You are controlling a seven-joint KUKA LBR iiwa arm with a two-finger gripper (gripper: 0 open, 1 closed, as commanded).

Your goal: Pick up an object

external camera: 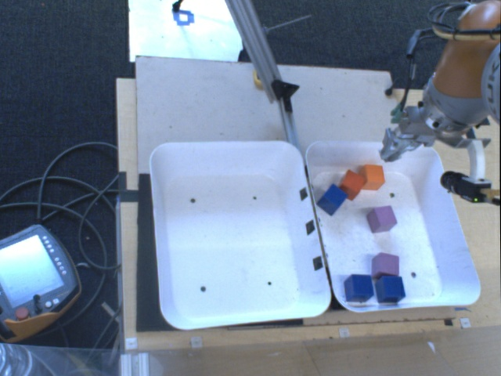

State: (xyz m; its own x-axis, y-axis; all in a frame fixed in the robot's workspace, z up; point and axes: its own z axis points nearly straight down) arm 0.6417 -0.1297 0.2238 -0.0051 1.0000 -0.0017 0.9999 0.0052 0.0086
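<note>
A grey arm [462, 61] with an orange band reaches in from the right, its gripper [394, 146] hanging over the far edge of the right bin [450, 233]; whether it is open or closed cannot be told from this angle, and nothing shows between its tips.

Two white bins sit side by side on the bench [235, 92]. The left bin [235, 233] shows bare white floor. The right bin holds seven blocks: two orange, three blue, two purple.

The two orange blocks lie touching at the far middle of that bin, one [373, 176] nearest the gripper, the other [353, 183] just left of it. A blue block [332, 199] sits against the second orange one, close to the bin's left wall. A purple block [381, 218] lies alone in the middle of the bin. At the near end, the other purple block [385, 264] rests just beyond two blue blocks, one [358, 287] left and one [389, 288] right, packed side by side.

A pendant [31, 276] with a lit screen lies on the dark floor at left, amid loops of cable [70, 186]. A metal pole [254, 34] slants across the far side of the bench.
</note>
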